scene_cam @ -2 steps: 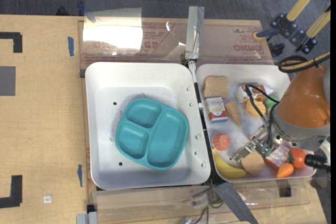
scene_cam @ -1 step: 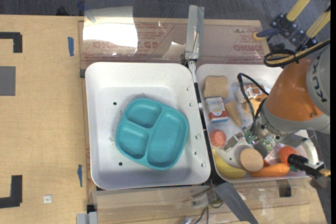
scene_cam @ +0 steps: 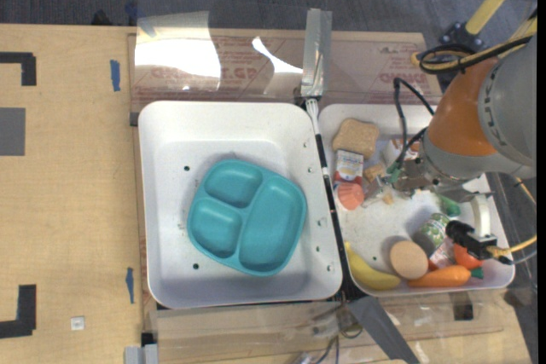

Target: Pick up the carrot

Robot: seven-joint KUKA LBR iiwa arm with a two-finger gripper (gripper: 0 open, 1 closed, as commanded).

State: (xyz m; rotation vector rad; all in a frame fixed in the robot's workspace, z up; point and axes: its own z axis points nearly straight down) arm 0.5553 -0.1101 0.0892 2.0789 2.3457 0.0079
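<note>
The arm reaches in from 3 o'clock, its tool (scene_cam: 401, 175) low over the right bin (scene_cam: 375, 222); its grip state I cannot tell. The carrot (scene_cam: 442, 276) lies against the bin's 5 o'clock rim, beside an egg (scene_cam: 409, 258).

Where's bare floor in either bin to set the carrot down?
Left bin: bare white strip all around the teal tray, widest along the far wall. Right bin: one small bare patch mid-floor, between the egg and the claw; carrot, banana crowd its near edge.

Faint, unreadable red print on cardboard (scene_cam: 401, 60)
</note>
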